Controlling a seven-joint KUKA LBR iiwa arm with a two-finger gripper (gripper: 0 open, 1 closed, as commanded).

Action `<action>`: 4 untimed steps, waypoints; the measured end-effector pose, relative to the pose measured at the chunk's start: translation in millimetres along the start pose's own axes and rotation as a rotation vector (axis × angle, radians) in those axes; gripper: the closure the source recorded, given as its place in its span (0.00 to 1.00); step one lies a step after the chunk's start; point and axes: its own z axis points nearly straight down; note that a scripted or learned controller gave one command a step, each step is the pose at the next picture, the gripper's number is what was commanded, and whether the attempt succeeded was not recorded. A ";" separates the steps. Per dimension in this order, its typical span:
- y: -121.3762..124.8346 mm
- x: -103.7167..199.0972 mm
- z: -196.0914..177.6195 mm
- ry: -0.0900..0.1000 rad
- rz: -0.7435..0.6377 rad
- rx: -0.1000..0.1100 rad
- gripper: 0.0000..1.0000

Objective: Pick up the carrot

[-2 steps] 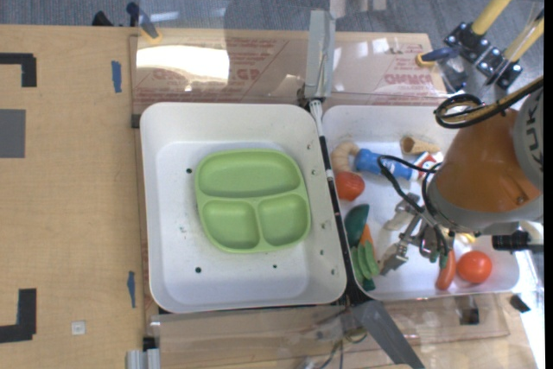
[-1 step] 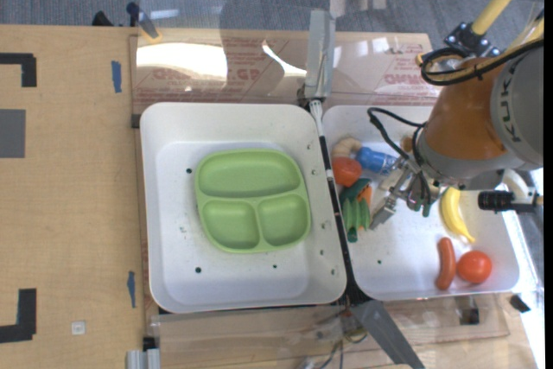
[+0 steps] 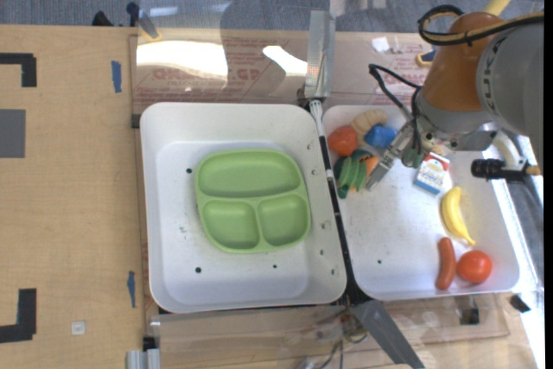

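Two bins sit side by side: the left bin [image 3: 164,212] holds a green plate [image 3: 252,200], and the right bin [image 3: 397,264] holds the food. At the right bin's ten o'clock, the carrot [image 3: 370,162] lies beside green leaves [image 3: 351,174], below a tomato [image 3: 343,140] and blue block [image 3: 379,136]. Just above the carrot, the gripper [image 3: 386,162] has its fingers slightly apart, clamped on nothing; a banana [image 3: 455,214] lies toward four o'clock.

The carrot [image 3: 370,162] is small and orange. It lies in the right bin [image 3: 406,259], near that bin's top left corner. Only a little of it shows. It sits just beside some green leafy things [image 3: 351,173], below a round red-orange tomato [image 3: 342,140]. It looks tilted.
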 end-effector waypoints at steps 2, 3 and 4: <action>0.4 -0.2 -8.6 -0.005 -0.003 0.001 0.00; 15.3 0.9 0.0 0.005 0.130 0.020 0.00; 5.5 49.6 -118.0 -0.024 0.242 -0.018 0.00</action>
